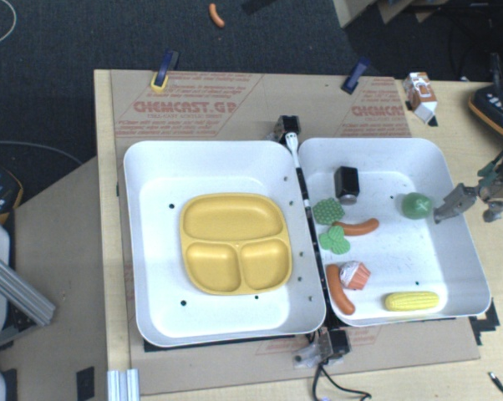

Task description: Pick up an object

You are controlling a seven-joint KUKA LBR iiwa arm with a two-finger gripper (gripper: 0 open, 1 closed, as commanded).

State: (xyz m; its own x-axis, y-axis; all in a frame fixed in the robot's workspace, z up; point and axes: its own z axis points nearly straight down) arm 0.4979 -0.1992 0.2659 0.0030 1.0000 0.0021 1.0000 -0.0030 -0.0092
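The right bin (452, 174) holds several toy foods. A green ball (417, 205) lies near its right wall. Further left are a black block (346, 183), two green broccoli pieces (327, 211) (335, 241) and an orange sausage (357, 226). Along the front lie a second sausage (339, 289), an orange and white piece (354, 275) and a yellow corn cob (412, 302). My gripper (474, 208) hangs over the bin's right rim, just right of the green ball. Its fingers are spread open with nothing between them.
The left bin (147, 224) carries a yellow divided plate (235, 242). Clamps (163, 71) (354, 77) hold the board at the back. A small carton (420, 97) stands on the bench behind the right bin. Cables and a connector (327, 349) sit at the front edge.
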